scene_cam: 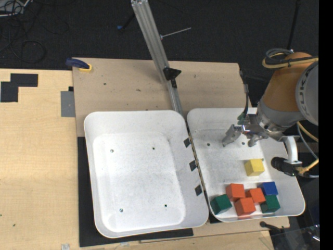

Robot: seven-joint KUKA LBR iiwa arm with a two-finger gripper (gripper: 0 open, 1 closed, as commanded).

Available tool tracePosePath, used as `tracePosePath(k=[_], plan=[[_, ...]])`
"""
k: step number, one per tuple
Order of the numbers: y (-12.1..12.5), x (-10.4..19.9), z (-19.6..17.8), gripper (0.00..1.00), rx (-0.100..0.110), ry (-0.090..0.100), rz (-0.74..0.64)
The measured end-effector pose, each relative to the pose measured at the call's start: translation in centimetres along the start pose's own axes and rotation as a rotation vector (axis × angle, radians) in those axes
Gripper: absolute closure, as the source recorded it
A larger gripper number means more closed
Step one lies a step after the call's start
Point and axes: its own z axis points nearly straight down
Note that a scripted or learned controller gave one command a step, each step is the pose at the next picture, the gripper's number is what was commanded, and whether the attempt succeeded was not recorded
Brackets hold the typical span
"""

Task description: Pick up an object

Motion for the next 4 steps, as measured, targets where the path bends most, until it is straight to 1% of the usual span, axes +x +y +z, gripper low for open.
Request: tracePosePath(k=[1,2,3,4], plan=[[0.0,0.1,5.3,0.00,-0.004,-0.001,0.002],[0.0,-0.1,4.1,1.00,-0.005,-0.001,0.008],[0.8,-0.8,-1.6,1.00,-0.012,-0.003,0.006],[1.8,-0.9,-7.2,1.00,-0.013,-0.003,0.000]])
